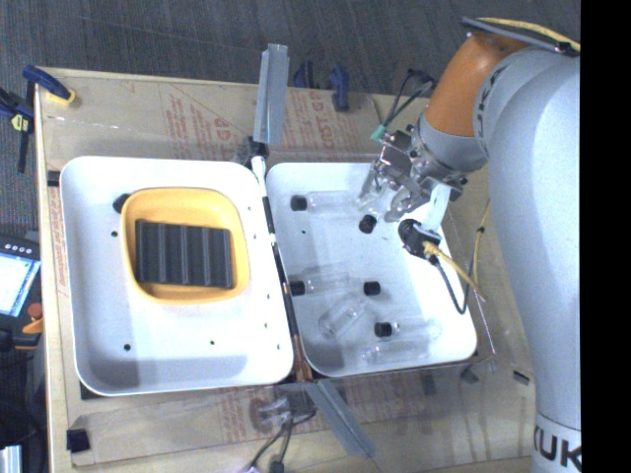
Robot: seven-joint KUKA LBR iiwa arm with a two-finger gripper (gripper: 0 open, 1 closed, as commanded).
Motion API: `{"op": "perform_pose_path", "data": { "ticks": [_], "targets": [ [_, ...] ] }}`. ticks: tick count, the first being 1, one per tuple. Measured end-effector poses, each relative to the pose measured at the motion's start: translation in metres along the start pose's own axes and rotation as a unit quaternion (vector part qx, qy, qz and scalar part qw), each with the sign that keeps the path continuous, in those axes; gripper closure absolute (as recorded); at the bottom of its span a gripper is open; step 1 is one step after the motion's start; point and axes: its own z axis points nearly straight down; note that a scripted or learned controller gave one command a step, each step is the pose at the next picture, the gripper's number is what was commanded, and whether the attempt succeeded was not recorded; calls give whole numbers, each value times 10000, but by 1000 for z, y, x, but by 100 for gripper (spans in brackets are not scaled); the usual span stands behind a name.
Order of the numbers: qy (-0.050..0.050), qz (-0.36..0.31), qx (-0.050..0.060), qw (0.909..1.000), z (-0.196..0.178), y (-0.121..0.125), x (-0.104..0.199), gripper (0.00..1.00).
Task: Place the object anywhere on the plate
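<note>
A plywood worktop on dark carpet carries two shallow white bins side by side, and the action sits in the right bin. The gripper hangs low over that bin's far end, and something clear glints at its tip, but whether the fingers are apart or clamped on anything, I cannot tell. Just below the fingers lies a small black cap; further toward the near edge are scattered clear plastic bottles with black caps, hard to separate against the white. So the object looks to be in the right bin, close under or beside the fingers. The yellow plate, with a dark ribbed block on it, lies well off to the fingers' left in the left bin. My read: this is the pick step. The next move calls for a firm grip, a clean lift over the wall between the bins, then a carry across to the plate.
</note>
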Motion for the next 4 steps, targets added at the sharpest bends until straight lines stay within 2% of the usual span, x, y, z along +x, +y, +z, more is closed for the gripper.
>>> {"op": "perform_pose_path", "data": {
  "ticks": [1, 2, 3, 4],
  "targets": [
    [-4, -464, -14, 9989, -27, -18, 74, 100],
    [-10, -896, -10, 9960, -51, -32, 131, 100],
    [-15, -2021, 1, 9794, -2, -50, 133, 100],
    [-16, -3219, -24, 9468, -46, -53, 167, 100]
  ]
}}
